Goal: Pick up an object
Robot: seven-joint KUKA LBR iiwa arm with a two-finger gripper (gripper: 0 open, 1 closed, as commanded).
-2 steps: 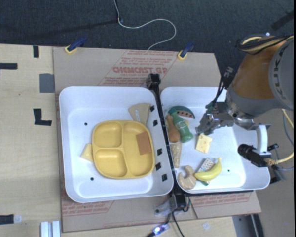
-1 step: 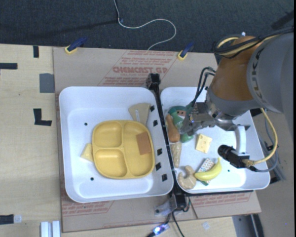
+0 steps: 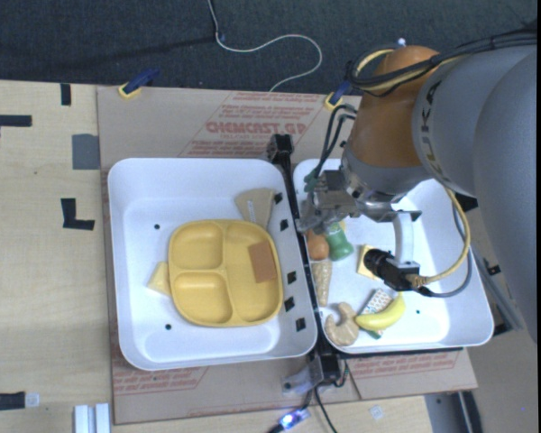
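Note:
My gripper [image 3: 325, 216] reaches down into the left side of the right bin [image 3: 451, 327], right above a green bottle-shaped toy [image 3: 339, 242] and an orange piece [image 3: 317, 246]. The arm's wrist hides the fingertips. Further forward in that bin lie a pale cone-like piece [image 3: 322, 280], a tan mushroom-shaped toy [image 3: 341, 325], a yellow banana [image 3: 383, 314] and a grey grater-like piece [image 3: 379, 298]. I see nothing clearly lifted.
The left bin [image 3: 135, 206] holds a yellow divided tray [image 3: 224, 271] with a brown slab [image 3: 263, 262] on it, a beige piece [image 3: 257, 206] behind it and a yellow wedge [image 3: 158, 278] at its left. A black-and-yellow cable fitting [image 3: 388, 269] hangs off the arm.

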